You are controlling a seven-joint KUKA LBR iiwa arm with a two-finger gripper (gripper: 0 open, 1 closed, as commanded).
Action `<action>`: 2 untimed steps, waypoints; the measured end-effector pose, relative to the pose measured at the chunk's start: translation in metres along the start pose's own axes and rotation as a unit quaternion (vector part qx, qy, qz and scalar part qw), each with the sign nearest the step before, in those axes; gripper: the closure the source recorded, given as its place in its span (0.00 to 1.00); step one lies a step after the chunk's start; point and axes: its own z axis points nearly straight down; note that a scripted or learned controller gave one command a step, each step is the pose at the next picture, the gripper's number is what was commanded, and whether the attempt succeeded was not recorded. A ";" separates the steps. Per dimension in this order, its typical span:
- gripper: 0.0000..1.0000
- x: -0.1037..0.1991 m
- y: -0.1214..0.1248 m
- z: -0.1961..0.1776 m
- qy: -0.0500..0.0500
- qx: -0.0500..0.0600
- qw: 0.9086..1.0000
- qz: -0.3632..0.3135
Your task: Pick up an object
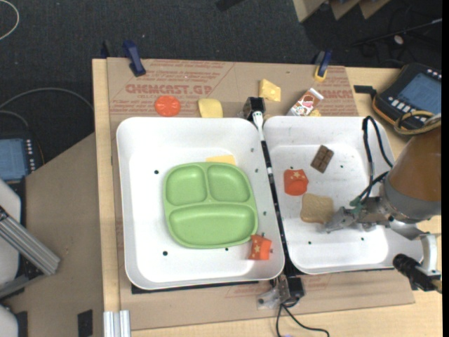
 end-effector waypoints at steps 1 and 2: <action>0.00 -0.067 0.050 -0.062 -0.005 -0.010 1.000 -0.002; 0.00 -0.055 0.199 -0.141 -0.005 -0.015 1.000 -0.007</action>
